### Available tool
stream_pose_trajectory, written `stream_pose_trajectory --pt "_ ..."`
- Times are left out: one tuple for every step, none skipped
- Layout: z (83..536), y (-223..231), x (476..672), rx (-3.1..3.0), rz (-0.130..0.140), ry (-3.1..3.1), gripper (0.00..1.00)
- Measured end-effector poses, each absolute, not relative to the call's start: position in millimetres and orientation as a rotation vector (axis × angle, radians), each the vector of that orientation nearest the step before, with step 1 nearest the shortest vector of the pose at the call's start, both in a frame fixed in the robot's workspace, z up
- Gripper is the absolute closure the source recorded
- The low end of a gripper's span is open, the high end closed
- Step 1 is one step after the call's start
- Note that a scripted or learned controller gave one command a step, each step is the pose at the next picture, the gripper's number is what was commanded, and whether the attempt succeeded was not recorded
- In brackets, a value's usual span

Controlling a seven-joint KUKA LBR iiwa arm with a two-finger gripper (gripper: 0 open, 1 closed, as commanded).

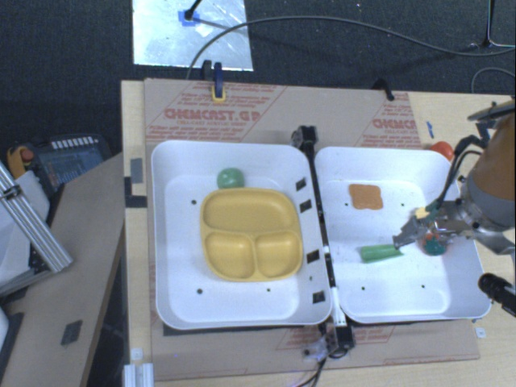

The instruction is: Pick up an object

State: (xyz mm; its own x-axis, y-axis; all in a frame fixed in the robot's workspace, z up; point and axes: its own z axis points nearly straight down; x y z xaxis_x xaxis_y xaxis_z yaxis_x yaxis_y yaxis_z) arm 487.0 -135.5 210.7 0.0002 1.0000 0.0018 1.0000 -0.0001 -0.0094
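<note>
The right bin (387, 301) holds a flat orange-brown square piece (365, 197) near its back and a green stick-shaped piece (380, 253) lying at its middle. My gripper (409, 233) reaches in from the right and hangs low just above and right of the green piece's right end. A small teal round thing (435, 246) sits close under the wrist at the bin's right side. In the left bin (173, 216) lies a yellow divided tray (248, 234) with a small green ball (230, 178) behind it.
A black divider with clips (316, 224) runs between the two bins. An orange-red object (441, 147) lies outside the right bin's back right corner. Cables cross the dark floor behind the bench.
</note>
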Motion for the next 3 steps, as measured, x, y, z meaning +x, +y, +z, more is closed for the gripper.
stream_pose_trajectory --pt "215 -135 489.6 -2.219 -0.001 -2.226 0.0" --pt "164 -125 492.0 -2.218 0.001 -2.222 0.0" --pt "109 -114 494.2 -2.217 0.002 -2.22 0.0"
